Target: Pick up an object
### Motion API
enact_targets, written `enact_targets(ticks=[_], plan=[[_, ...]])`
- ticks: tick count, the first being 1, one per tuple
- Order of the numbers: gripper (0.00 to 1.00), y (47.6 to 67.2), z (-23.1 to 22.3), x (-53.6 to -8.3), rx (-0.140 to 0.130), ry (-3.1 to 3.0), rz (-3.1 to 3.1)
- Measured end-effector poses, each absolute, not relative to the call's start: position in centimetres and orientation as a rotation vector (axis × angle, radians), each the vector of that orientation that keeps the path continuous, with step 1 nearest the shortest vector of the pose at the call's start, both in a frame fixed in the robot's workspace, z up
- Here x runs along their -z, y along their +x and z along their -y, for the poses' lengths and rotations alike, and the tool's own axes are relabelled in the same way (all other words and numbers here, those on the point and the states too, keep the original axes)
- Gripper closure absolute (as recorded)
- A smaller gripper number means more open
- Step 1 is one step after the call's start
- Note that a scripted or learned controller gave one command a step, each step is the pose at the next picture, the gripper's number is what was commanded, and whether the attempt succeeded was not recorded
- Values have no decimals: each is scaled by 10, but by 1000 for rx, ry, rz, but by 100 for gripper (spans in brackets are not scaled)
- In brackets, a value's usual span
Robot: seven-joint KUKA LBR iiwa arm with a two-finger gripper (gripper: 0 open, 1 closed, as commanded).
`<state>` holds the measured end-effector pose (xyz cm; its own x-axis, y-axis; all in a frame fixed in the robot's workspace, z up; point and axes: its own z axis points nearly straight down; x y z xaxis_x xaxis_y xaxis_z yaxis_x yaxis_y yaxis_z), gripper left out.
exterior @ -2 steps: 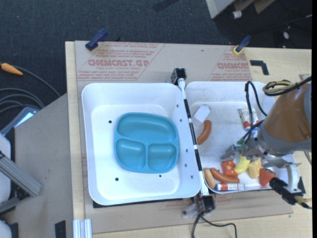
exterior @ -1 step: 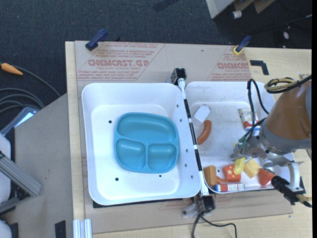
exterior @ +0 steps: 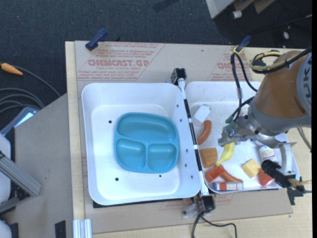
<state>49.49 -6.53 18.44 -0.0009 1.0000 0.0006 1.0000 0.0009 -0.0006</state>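
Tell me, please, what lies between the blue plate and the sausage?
In the camera view, the bins' touching white walls lie between the blue plate and the sausage.

My arm comes in from the right edge, its orange band and grey wrist bulking large and bent downward to the left. My gripper (exterior: 232, 137) hangs low at the end of it, the metal fingers pointing down and leftward. Black cables loop over the top of my wrist and trail along its left side toward the gripper.
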Motion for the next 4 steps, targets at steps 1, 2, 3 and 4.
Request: enact_targets(ticks=[1, 2, 3, 4], plan=[[100, 490, 0, -229, 0, -2220, 2221], [100, 479, -49, -256, 0, -2220, 2222], [100, 526, -41, -258, 0, -2221, 2222], [100, 532, -14, -264, 1, -2223, 2222]])
